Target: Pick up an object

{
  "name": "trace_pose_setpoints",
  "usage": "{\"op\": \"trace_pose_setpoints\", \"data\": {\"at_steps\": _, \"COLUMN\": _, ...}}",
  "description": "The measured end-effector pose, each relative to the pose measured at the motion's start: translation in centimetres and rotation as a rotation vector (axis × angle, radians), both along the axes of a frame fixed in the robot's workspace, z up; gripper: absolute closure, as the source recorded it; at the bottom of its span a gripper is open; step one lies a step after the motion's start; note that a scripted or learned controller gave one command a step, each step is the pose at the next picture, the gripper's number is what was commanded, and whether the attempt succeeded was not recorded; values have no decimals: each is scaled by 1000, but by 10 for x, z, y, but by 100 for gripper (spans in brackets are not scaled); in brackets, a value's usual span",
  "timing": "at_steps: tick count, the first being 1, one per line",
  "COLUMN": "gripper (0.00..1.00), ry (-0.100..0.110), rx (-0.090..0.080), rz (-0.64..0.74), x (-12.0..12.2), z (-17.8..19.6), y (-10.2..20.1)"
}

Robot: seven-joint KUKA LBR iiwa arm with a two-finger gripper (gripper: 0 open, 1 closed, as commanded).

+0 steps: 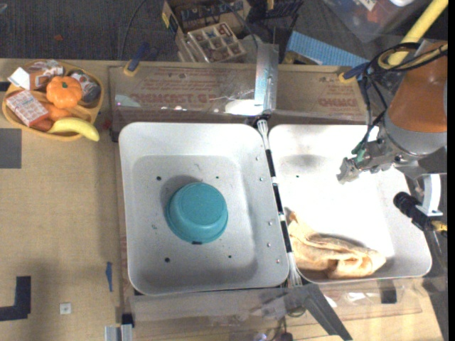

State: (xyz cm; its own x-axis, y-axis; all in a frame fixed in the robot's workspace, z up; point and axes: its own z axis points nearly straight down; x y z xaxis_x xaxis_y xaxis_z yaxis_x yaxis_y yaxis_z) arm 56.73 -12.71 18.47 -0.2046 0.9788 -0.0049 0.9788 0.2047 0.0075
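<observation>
Grey gripper point(350, 169) hangs above the right white bin point(313, 148), and I cannot tell how it is set. I think I am just reaching. Next, go down to the floppy tan cloth point(334, 251) below it. Left sits an upside-down teal bowl point(197, 212). My arm's top is cut off.

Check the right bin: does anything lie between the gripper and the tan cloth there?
Nothing visible does. The gripper hangs over the right bin, and the tan cloth lies crumpled at that bin's near edge. Bare white floor separates them. The teal bowl sits apart in the left bin.
</observation>
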Motion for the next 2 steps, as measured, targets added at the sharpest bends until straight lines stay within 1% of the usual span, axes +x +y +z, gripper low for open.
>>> {"op": "trace_pose_setpoints", "data": {"at_steps": 1, "gripper": 0, "ry": 0, "rx": 0, "rz": 0, "x": 0, "z": 0, "y": 0}}
{"op": "trace_pose_setpoints", "data": {"at_steps": 2, "gripper": 0, "ry": 9, "rx": 3, "rz": 48, "x": -66, "z": -34, "y": 12}}
